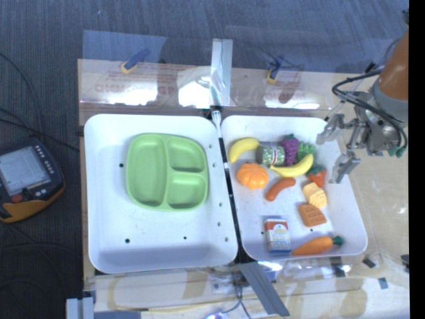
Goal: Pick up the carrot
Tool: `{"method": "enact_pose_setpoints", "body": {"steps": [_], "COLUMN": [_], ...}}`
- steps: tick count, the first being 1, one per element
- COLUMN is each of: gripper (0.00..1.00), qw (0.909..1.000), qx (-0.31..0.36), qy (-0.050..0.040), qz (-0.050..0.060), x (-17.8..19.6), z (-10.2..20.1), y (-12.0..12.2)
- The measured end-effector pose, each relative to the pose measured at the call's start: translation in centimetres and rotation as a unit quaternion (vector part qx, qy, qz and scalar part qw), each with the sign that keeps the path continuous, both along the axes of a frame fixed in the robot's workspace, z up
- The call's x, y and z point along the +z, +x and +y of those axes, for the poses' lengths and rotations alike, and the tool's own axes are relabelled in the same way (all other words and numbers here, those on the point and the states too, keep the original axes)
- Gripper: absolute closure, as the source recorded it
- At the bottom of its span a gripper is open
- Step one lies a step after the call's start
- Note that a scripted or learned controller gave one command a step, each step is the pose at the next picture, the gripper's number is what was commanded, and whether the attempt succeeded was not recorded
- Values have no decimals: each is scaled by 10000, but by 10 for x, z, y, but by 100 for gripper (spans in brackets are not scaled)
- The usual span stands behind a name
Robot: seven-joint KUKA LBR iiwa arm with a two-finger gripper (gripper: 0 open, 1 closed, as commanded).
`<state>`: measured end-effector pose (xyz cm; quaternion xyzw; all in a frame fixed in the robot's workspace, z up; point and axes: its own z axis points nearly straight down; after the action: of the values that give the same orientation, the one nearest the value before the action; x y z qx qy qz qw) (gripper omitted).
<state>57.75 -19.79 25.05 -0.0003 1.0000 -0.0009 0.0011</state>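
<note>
1. Orange carrot (pixel 313 246) with a green top is lying flat in the right bin (pixel 352 208), at about five o'clock on its floor, close to the front wall, tip pointing toward nine o'clock.
2. Just beside the carrot, at its nine o'clock, a small box (pixel 277 234) is lying.
3. At the carrot's twelve o'clock a waffle (pixel 311 214) and a corn piece (pixel 315 195) are sitting.
4. Farther up the bin two bananas (pixel 242 148), a can (pixel 272 155), grapes (pixel 291 148), a pumpkin (pixel 252 175) and a sausage (pixel 280 188) are crowding together.
5. The pincer (pixel 339 148) is hanging over the bin's three o'clock rim, well apart from the carrot, fingers spread apart and gripping nothing.
6. A green tray (pixel 167 171) with three compartments is resting in the left bin (pixel 113 238).
7. Both bins are sitting side by side on the surface (pixel 385 205).
</note>
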Motion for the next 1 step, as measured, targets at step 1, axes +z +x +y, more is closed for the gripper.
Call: {"method": "enact_pose_setpoints", "body": {"steps": [1], "gripper": [0], "qw": [10000], "qx": [-60], "qy": [16], "qz": [56], "x": [-124], "z": [20], "y": [-20]}}
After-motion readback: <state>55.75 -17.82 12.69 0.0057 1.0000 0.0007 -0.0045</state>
